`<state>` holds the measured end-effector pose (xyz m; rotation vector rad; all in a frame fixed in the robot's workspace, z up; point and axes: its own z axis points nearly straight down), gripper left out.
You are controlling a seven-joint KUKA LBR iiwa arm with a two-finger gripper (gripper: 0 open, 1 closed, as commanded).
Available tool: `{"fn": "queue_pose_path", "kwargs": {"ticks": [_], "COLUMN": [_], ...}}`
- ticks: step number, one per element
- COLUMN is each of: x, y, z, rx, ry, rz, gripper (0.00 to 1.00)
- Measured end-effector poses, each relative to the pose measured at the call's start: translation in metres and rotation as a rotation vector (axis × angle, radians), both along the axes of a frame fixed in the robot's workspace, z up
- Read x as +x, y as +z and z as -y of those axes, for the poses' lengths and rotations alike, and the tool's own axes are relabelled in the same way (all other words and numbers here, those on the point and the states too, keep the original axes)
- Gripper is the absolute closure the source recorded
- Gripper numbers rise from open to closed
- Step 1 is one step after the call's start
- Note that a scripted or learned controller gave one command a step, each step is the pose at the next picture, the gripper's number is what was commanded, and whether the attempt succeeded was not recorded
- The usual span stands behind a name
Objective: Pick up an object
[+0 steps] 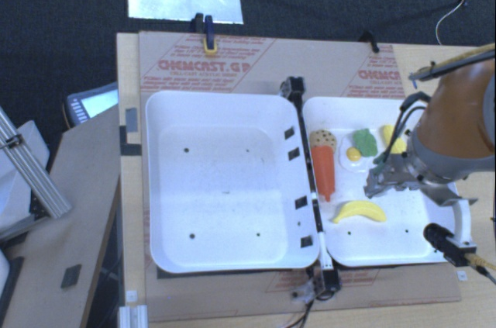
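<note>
The right bin holds several toy foods. An orange carrot lies along its left wall, with a brown speckled cookie at the carrot's far end. A green piece and a small white-and-yellow piece sit near the back. Partly behind the arm is another yellow piece. A yellow banana lies near the middle front. My gripper hangs low over the bin, just behind and to the right of the banana, and I see nothing held in it.
The left bin stands beside the right one, with a black clipped divider between them. The grey and orange arm covers the right bin's right side. Bench edges and a cardboard sheet surround the bins.
</note>
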<state>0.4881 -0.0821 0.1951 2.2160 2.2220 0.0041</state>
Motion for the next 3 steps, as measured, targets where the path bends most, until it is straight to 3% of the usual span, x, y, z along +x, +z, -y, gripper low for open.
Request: {"fn": "queue_pose_path", "kwargs": {"ticks": [1, 2, 3], "x": [0.036, 0.037, 0.063], "y": [0.148, 0.189, 0.198], "z": [-0.051, -0.129, -0.215], "rx": [0.001, 0.003, 0.004], "ry": [0.009, 0.01, 0.009], "rz": [0.015, 0.002, 0.001], "gripper": [1.0, 1.0, 1.0]}}
